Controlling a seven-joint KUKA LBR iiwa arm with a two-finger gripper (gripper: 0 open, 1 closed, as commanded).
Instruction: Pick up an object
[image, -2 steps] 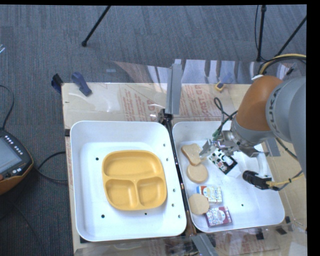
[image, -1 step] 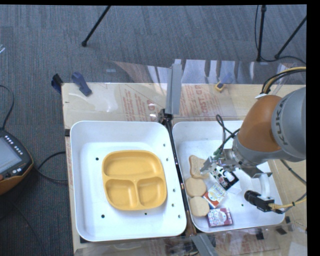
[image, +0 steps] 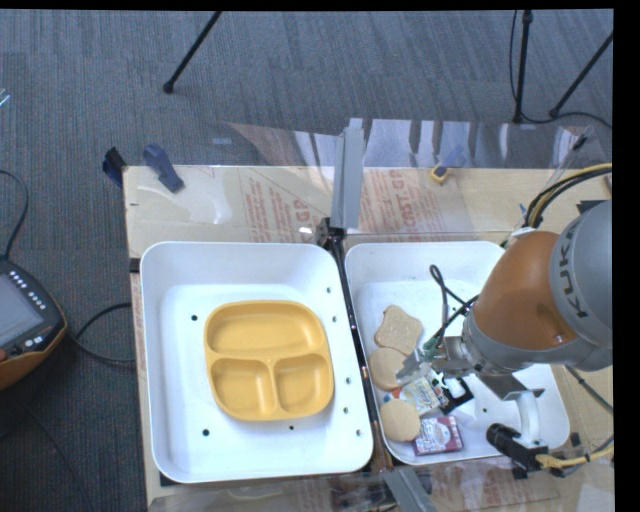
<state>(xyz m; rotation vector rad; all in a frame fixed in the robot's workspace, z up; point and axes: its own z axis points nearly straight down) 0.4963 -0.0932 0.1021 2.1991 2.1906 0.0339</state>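
Observation:
In the right bin (image: 470, 262) lie a slice of toast (image: 400, 328), a round tan biscuit (image: 384, 368) below it and a second round one (image: 401, 420) near the front wall. A red and white packet (image: 438, 436) rests beside the front biscuit. A small green and white item (image: 430, 392) lies under the gripper. My gripper (image: 418, 368) hangs low over the middle of this pile, between the two biscuits, reaching in from the right under the orange wrist band (image: 520, 300).
The left bin (image: 170, 300) holds a yellow divided plate (image: 268, 358). A metal post (image: 347, 185) stands behind the gap between the bins. The arm's body covers the right half of the right bin.

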